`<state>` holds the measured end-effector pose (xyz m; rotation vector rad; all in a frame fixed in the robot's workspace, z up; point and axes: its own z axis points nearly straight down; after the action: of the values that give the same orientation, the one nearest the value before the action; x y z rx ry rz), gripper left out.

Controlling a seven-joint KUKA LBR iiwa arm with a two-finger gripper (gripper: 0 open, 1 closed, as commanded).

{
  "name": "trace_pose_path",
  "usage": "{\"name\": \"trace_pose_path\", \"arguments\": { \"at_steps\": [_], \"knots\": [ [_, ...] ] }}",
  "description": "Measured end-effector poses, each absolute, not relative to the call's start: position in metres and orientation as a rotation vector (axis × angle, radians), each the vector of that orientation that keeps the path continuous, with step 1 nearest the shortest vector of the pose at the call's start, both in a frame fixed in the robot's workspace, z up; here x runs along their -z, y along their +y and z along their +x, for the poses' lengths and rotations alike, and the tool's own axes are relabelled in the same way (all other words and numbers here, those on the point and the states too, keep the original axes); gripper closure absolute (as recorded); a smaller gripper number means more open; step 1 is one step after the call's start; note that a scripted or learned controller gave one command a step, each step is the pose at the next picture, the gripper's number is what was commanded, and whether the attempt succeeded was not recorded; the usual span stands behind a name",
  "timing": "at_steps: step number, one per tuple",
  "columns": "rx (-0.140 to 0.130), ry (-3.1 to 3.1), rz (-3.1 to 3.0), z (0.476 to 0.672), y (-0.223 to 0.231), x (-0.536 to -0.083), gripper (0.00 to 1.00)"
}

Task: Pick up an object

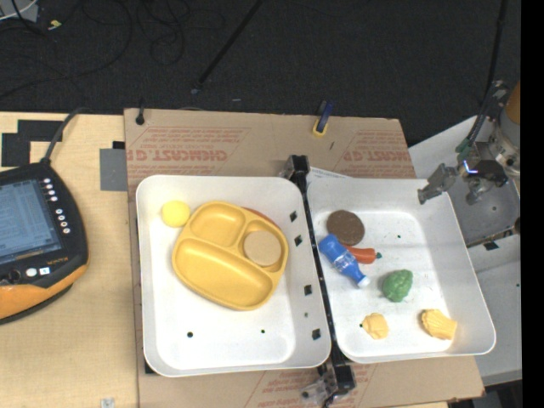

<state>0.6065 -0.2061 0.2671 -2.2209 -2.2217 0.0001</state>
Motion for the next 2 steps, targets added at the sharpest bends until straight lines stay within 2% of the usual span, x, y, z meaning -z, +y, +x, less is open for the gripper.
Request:
{"name": "trace_pose_path", "arguments": {
  "at_steps": [1,2],
  "knots": [
    [0.001,-2.223,-2.220,0.607,-0.206,-0.277,1.00],
    [-0.004,-2.218,-2.211,0.567,-0.139,-0.238,1.00]
  ]
}}
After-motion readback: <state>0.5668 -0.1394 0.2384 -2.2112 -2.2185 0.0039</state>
